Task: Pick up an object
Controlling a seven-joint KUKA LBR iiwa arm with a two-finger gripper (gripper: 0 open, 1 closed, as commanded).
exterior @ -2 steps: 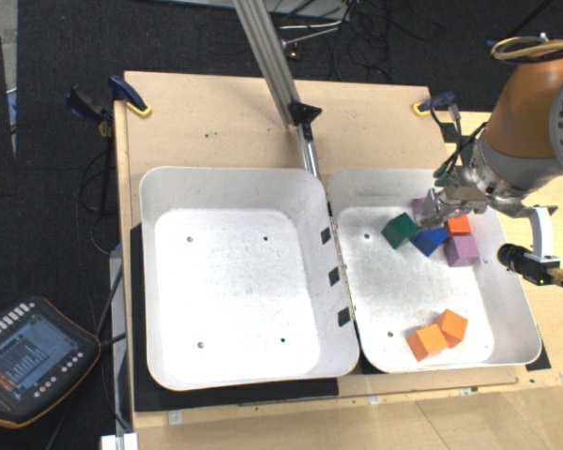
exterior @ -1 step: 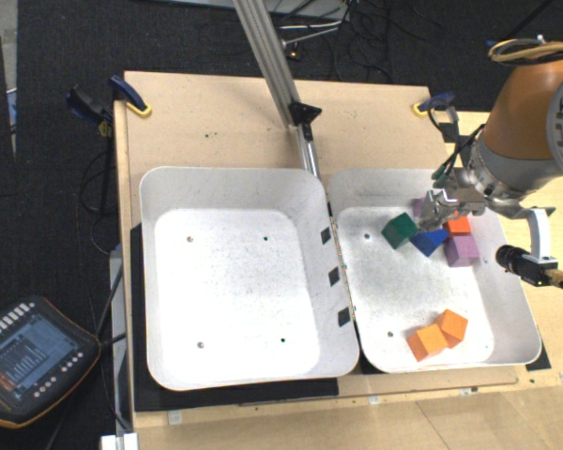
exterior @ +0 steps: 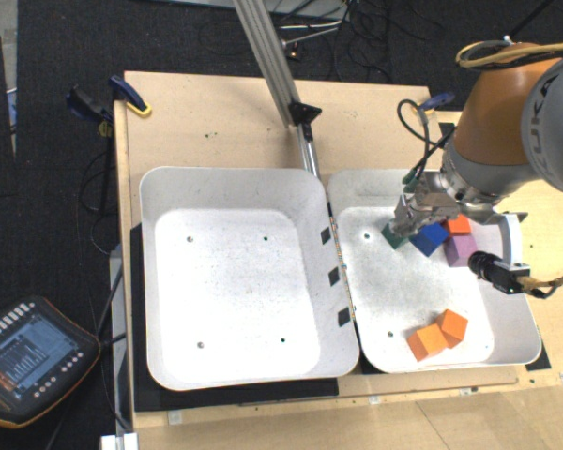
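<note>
gripper (exterior: 403, 225) down in right bin (exterior: 375, 345) at green block (exterior: 393, 236); finger state can't tell; nothing lifted yet; pick pending

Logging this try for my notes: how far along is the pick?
Done: the arm has reached the right bin. In hand: the pincer sits low at the green block, beside the blue block. Left: a visible grasp and lift; two orange blocks lie apart.

Both bins (exterior: 235, 181) are white with fine dark speckles. The desk (exterior: 216, 111) is pale tan. The blocks: two orange (exterior: 436, 334), one blue (exterior: 430, 239), one purple (exterior: 460, 248), one dark green (exterior: 394, 236).
</note>
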